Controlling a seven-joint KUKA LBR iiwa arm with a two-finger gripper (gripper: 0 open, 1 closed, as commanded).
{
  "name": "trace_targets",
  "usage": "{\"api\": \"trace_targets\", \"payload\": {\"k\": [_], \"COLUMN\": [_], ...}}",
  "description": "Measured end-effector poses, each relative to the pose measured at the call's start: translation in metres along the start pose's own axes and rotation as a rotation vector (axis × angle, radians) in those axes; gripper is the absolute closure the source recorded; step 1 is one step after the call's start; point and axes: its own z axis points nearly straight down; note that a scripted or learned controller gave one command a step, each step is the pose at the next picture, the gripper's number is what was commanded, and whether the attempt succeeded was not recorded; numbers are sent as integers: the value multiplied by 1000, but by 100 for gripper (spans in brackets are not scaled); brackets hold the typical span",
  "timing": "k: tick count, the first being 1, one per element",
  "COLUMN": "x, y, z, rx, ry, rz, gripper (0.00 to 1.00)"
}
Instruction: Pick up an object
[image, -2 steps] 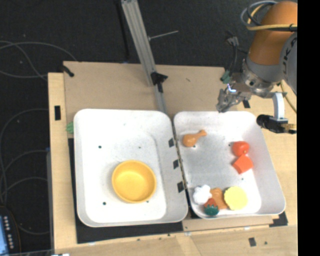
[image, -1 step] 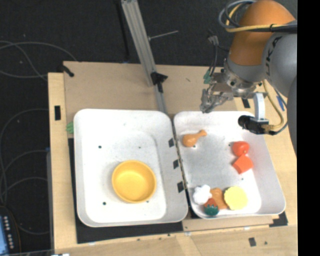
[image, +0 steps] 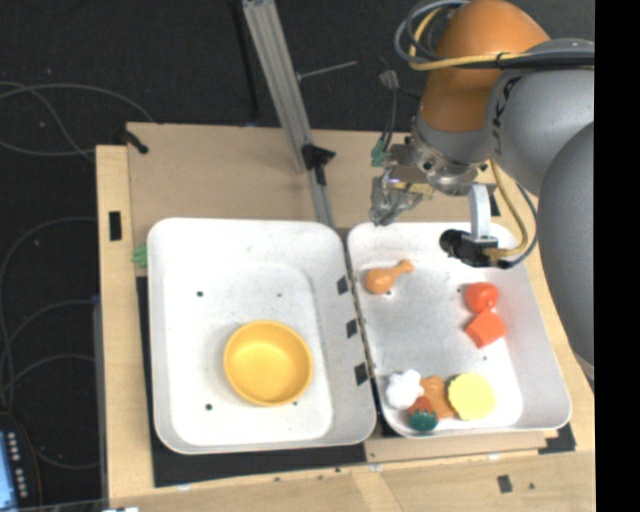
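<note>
Gripper (image: 388, 208): above the right bin's (image: 535, 330) far left corner; finger state cannot be determined, tips small and dark.
Orange pear-shaped toy (image: 384, 277): inside right bin, just below gripper.
Red pieces (image: 483, 312): right bin, right side.
Near-edge cluster (image: 440, 396): overlapping, individual items unclear.
Yellow bowl (image: 266, 362): left bin (image: 180, 300).

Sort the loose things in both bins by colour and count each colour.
Yellow: 2, the bowl and the disc
Orange: 4, at
White: 1
Green: 1
Total: 8
</note>
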Motion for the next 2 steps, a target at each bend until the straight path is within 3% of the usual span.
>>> {"api": "trace_targets", "payload": {"k": [2], "x": [107], "y": [9], "z": [9], "rx": [-2], "ry": [0], "rz": [0], "gripper": [100]}}
